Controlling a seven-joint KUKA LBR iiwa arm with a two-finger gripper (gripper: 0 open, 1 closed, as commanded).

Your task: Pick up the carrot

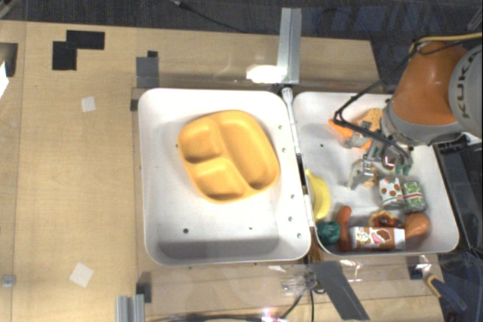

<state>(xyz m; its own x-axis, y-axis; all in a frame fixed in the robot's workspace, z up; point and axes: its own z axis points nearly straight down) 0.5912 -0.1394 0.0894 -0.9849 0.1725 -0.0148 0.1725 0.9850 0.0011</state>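
The carrot point(345, 130) is a small orange piece lying in the upper left part of the right bin point(324, 151), partly under the arm's black cable. My gripper point(361, 173) hangs over the middle of that bin, below and slightly right of the carrot, apart from it. The grey arm with its orange band point(426, 90) reaches in from the right and covers the bin's upper right corner. I see nothing held in the gripper.
Toy food crowds the right bin's lower part: a yellow banana point(321, 194), a green item point(328, 231), a sauce bottle point(377, 237), two small cans point(392, 192). A tan biscuit point(371, 117) lies beside the carrot. The left bin point(162, 230) holds a yellow divided plate point(226, 154).
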